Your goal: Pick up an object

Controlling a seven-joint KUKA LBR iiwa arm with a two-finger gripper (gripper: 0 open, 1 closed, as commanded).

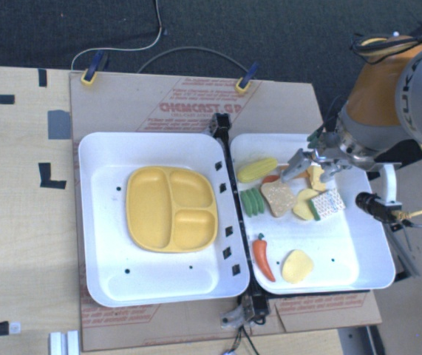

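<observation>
The right bin [358, 265] holds toy food: a yellow corn cob [256, 170], green beans [252, 201], a brown bread slice [277, 197], a yellow piece with a green edge [304, 209], a checkered white block [329, 203], a yellow chunk [316, 177], an orange carrot [262, 259] and a pale yellow round piece [296, 265]. My gripper [310, 168] hangs over the upper middle of this bin, its fingers [294, 165] spread open above the bread and the yellow chunk. Nothing shows between them.
The left bin [100, 220] holds a yellow divided plate [172, 207]. Black clips [225, 191] run along the wall between the bins. Both bins rest on a cardboard sheet [188, 106] clamped at its far edge. A cable [155, 21] lies behind.
</observation>
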